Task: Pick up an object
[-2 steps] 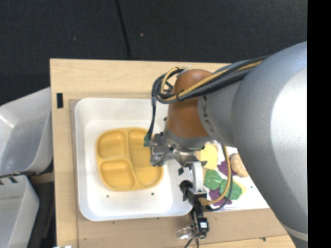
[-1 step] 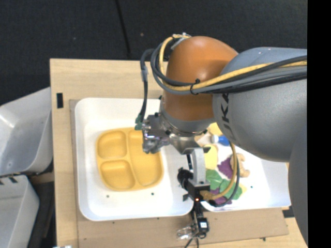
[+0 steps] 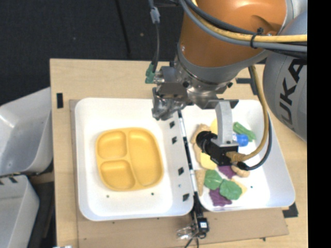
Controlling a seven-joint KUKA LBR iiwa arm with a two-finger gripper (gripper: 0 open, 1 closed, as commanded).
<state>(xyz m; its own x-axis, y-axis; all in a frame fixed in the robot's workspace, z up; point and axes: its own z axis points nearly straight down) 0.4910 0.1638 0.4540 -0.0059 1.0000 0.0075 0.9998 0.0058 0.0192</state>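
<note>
Toys [image 3: 222,187], green, purple, yellow, jumbled

Pale wooden bench [image 3: 103,79], seemingly dark floor [image 3: 62,19]

Counter [image 3: 64,79]: pale wood-grain top, its far left corner and near edge in plain sight, the far right corner hidden behind the arm.
Left bin [image 3: 83,154]: shallow, white, rounded corners, resting flat on the counter's left half, close to the near edge.
Right bin [image 3: 276,182]: the same white kind, resting on the counter's right half, its inner wall touching the left bin's along the middle.
Seam between bins: a row of small black clips runs from the middle toward the near edge.
Near edge: a small metal clip [image 3: 192,230] sits just below the seam.
</note>
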